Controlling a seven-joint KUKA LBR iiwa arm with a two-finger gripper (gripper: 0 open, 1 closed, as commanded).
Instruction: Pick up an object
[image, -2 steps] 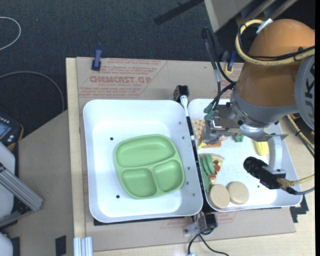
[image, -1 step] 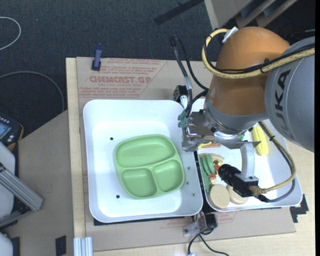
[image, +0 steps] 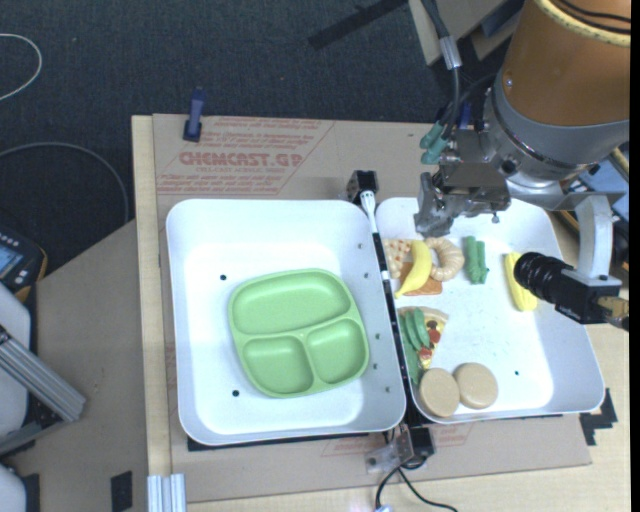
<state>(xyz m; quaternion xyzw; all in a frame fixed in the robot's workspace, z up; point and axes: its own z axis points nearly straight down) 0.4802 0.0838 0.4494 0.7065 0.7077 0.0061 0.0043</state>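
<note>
Hovering low over the right bin (image: 560, 395), the gripper (image: 437, 228) carries nothing visible; its opening cannot be judged. Directly below lies the banana (image: 418, 268), ungrasped, so the pick remains undone.

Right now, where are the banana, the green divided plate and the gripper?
banana (image: 418, 268), camera view: middle of its curved body.
green divided plate (image: 290, 303), camera view: floor of its large compartment.
gripper (image: 436, 228), camera view: between its fingertips, above the food.
</note>
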